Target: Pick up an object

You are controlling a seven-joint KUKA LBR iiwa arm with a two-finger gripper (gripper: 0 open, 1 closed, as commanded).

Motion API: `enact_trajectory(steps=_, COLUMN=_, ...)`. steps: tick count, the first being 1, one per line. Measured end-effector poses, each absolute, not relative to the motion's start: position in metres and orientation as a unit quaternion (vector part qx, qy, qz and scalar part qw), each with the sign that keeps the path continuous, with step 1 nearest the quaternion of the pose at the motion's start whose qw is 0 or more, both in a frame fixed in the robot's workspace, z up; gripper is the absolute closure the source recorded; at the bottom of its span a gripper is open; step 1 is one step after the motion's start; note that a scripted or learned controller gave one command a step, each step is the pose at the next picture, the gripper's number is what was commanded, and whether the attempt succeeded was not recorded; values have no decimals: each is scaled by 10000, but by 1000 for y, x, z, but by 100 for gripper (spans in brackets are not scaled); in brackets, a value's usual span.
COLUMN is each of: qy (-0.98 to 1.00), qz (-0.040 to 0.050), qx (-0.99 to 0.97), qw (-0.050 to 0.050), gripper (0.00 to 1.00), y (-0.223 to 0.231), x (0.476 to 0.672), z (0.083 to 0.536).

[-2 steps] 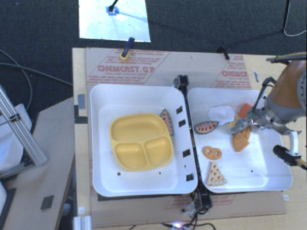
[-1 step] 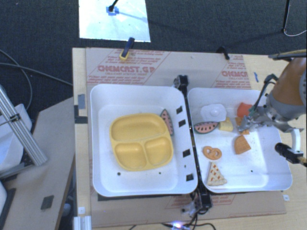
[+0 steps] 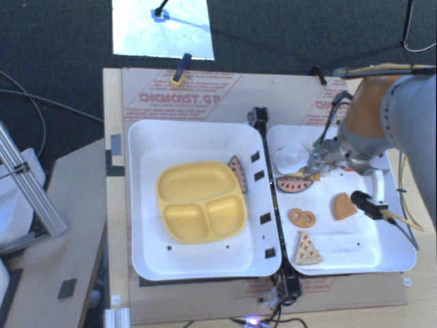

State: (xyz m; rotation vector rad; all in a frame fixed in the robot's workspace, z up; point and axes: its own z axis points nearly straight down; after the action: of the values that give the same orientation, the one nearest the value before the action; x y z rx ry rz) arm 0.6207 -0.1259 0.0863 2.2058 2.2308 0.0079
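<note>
Dark carpet surrounds the table (image 3: 116, 183), where two white bins sit side by side. Down in the right bin (image 3: 355, 255), the end effector (image 3: 318, 161) hangs at the upper left, just above and right of a watermelon slice (image 3: 295, 183); whether it touches is unclear, and its opening cannot be told. A pretzel (image 3: 302, 217), pizza slice (image 3: 307, 249) and orange wedge (image 3: 343, 206) lie nearer the front.

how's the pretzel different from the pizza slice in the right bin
Shape: the pretzel is a rounded, looped knot with holes; the pizza slice is a solid triangle.
Colour: the pretzel is plain orange-brown; the pizza slice is pale yellow with red spots and a tan crust edge.
Place: the pretzel lies farther from the bin's near rim than the pizza slice.
Both are small toy foods lying flat in the right bin, untouched.
</note>
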Motion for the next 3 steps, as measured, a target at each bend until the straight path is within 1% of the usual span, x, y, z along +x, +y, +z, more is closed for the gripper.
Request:
enact_trajectory(steps=1, qy=7096, qz=-9, qx=7046, qw=12, gripper=100, y=-93, x=660, z=87)
enact_trajectory(steps=2, qy=7104, qz=58, qx=7038, qw=52, gripper=100, y=-50, x=636, z=219)
enact_trajectory(steps=3, qy=7067, qz=-17, qx=7075, qw=-23, gripper=100, y=-63, x=573, z=182)
